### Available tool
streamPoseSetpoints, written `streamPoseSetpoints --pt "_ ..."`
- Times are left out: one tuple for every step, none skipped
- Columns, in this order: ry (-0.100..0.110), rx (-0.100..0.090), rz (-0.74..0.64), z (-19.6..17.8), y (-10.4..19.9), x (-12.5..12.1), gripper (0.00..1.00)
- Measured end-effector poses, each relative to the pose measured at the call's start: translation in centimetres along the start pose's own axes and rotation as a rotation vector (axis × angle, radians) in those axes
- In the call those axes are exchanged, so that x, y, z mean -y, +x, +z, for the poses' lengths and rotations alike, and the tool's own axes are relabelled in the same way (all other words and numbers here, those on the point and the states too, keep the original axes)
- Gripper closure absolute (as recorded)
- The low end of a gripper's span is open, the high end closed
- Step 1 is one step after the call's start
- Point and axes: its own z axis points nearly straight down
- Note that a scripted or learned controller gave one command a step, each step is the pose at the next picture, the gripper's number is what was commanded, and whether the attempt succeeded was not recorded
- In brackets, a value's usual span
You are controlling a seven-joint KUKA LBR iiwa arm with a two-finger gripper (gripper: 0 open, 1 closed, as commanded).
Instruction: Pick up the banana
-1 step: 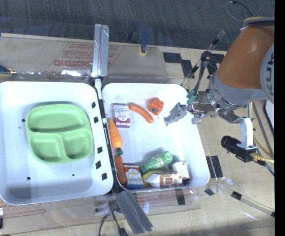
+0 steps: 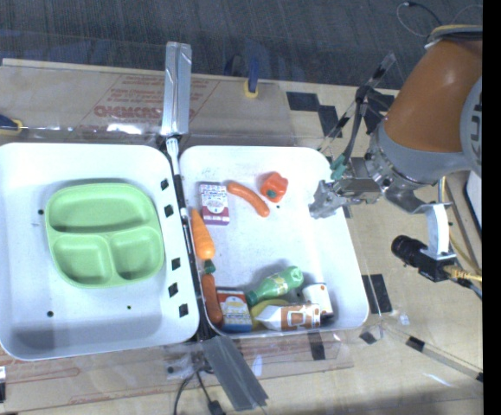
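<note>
- Progress: the pick has not happened yet, as far as I can judge; my claw [image 2: 326, 201] hangs over the right-hand rim of the shallow white plastic bin [image 2: 341, 258] on the worktop, and I see nothing carried in it
- Claw state: from this angle I cannot tell how far it is open; it shows as a grey cluster of metal with no clear gap
- The banana: I cannot pick it out with certainty; my best candidate is a pale yellowish curved piece [image 2: 262, 296] lying down and to the left of my claw, touching the green plastic bottle [image 2: 278, 282], near the front wall of the same bin
- Between us: the small orange-red toy pepper [image 2: 273, 185] and the long orange-red sausage-shaped toy [image 2: 248, 199] sit just left of my claw; neither is what I want
- Left to do: confirm the target, travel across the bin, descend, close, lift; the crowding of cartons and bottle there may spoil the grip
</note>
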Motion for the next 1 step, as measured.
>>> streamPoseSetpoints --pt "-0.011 0.004 -0.248 -10.61 -5.79 3.93 1.0"
